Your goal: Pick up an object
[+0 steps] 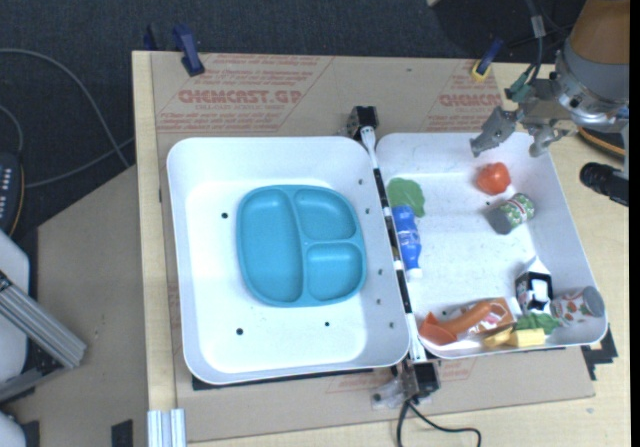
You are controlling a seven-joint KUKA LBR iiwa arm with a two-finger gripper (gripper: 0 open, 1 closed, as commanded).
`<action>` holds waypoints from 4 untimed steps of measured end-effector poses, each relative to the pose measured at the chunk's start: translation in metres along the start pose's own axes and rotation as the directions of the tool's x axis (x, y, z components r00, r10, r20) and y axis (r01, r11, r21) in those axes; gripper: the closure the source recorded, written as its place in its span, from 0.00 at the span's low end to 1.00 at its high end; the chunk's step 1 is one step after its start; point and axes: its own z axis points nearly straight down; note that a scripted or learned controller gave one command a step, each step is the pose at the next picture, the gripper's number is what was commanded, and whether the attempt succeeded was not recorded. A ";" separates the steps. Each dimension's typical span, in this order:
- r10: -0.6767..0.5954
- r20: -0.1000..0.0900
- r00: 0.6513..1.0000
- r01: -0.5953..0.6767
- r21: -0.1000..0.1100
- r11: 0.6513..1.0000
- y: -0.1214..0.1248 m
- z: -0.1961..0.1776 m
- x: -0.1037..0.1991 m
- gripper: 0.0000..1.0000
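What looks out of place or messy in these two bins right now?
Nothing looks spilled or broken. The right bin is cluttered: a heap of small items is jumbled against its near edge, some overlapping. The blue tube lies along the divider. The blue tray sits flat in the left bin.

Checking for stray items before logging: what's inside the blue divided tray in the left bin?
The blue divided tray in the left bin shows three bare compartments with nothing in them. Whatever lies beneath the tray is covered.

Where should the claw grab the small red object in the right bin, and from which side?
Probably across its rounded middle, coming straight down. The red object sits alone on bare floor of the right bin, apart from the grey piece, and the claw hangs open just above it.
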 end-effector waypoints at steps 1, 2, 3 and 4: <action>0.001 -0.001 1.000 -0.001 0.004 1.000 0.023 0.101 -0.047 0.00; 0.000 0.000 1.000 0.000 0.002 1.000 0.042 0.165 -0.055 0.00; -0.002 0.003 1.000 0.002 -0.003 1.000 0.043 0.152 -0.055 1.00; -0.002 -0.003 1.000 0.002 0.000 1.000 0.038 0.119 0.007 1.00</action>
